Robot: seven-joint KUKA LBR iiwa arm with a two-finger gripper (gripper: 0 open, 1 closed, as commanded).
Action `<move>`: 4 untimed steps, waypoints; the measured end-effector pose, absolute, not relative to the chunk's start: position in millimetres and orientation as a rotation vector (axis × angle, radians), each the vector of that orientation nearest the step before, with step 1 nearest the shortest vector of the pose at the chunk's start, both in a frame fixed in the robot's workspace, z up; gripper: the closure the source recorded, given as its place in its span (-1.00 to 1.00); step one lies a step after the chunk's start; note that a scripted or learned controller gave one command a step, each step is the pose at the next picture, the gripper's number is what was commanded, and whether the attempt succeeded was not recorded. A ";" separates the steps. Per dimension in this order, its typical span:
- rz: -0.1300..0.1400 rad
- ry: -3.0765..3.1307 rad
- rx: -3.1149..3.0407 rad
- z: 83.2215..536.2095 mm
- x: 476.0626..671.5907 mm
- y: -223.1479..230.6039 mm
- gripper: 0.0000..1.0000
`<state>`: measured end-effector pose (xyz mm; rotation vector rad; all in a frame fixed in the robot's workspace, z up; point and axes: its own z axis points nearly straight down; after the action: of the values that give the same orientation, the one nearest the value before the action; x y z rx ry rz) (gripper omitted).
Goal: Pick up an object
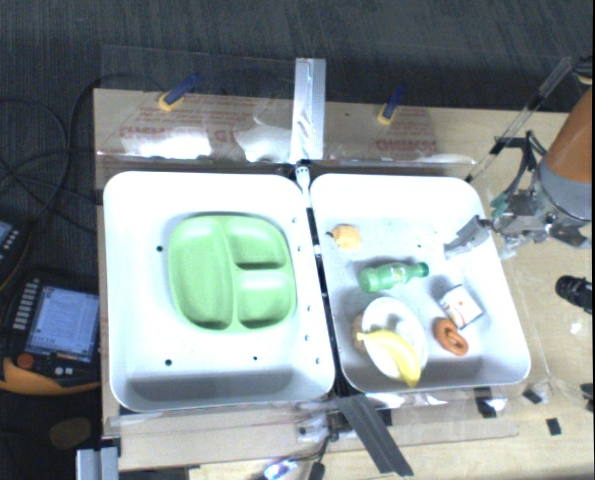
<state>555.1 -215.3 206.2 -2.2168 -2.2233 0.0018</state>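
The right bin (pixel 497 363) holds several things. A green bottle (pixel 392 275) lies on its side near the middle. A small orange fruit (pixel 346 236) sits at the back left. A banana (pixel 397 353) rests on a white plate (pixel 377 320) at the front. A small white and red box (pixel 461 305) and an orange ring-shaped toy (pixel 451 337) lie at the front right. My gripper (pixel 467 238) hangs over the bin's right side, above and right of the bottle, with nothing seen in it.
The left bin (pixel 137 368) holds a green divided plate (pixel 232 271). A metal divider post (pixel 308 108) stands behind the two bins. The grey arm (pixel 562 183) reaches in from the right over the bench edge.
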 end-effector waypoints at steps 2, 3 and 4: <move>-0.016 -2.220 -2.240 90.1 489.3 -123.5 -1.00; 0.002 -2.388 -2.038 108.7 549.0 -97.0 -1.00; 0.002 -2.387 -2.037 108.6 548.9 -97.0 -1.00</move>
<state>548.9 -97.0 108.6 -2.0375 -2.3874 0.0022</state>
